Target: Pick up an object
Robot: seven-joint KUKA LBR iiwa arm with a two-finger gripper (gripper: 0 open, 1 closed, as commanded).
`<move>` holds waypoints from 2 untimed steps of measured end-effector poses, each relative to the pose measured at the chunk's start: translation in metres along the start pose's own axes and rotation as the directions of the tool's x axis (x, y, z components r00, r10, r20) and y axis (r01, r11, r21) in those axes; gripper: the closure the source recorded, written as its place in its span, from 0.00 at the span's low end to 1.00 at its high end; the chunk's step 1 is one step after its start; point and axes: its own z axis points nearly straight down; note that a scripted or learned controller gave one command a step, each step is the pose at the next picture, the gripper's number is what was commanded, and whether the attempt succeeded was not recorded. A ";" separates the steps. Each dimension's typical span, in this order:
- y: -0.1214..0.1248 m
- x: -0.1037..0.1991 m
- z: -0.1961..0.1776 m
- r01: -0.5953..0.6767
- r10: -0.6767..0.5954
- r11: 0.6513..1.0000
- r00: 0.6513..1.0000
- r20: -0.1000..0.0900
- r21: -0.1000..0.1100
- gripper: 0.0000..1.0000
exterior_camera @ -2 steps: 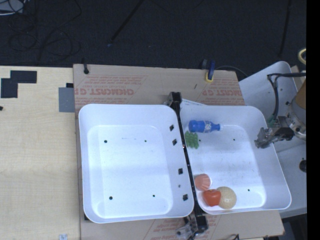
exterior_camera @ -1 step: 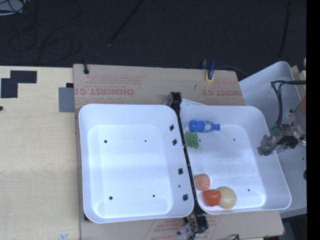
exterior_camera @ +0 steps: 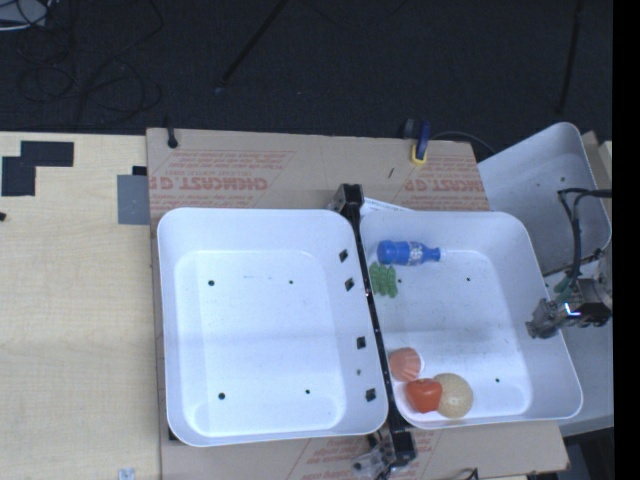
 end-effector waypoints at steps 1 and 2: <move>0.002 0.000 -0.034 0.003 -0.003 1.000 1.000 0.002 -0.006 1.00; 0.002 -0.001 -0.032 0.000 0.000 1.000 1.000 0.001 -0.004 1.00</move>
